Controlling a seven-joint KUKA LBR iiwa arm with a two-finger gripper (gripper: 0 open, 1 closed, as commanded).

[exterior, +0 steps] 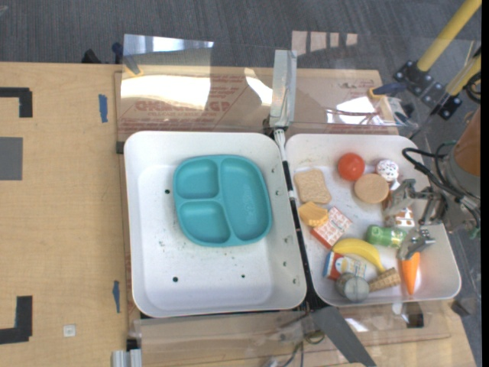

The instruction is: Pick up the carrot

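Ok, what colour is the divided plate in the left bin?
Teal, a blue-green; the divided plate shows plainly in the camera view.

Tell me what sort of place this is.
Most likely a robot lab's test bench: two shallow white bins, one holding a teal divided plate, the other toy food including a carrot, with a gripper reaching in.

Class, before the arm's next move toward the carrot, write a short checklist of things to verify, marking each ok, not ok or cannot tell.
1. Carrot in view in the right bin: ok.
2. Gripper close above the carrot's top end: ok.
3. Carrot already held: cannot tell.
4. Room around the carrot: not ok; a waffle cone lies just beside it.
5. Banana apart from the carrot: ok.
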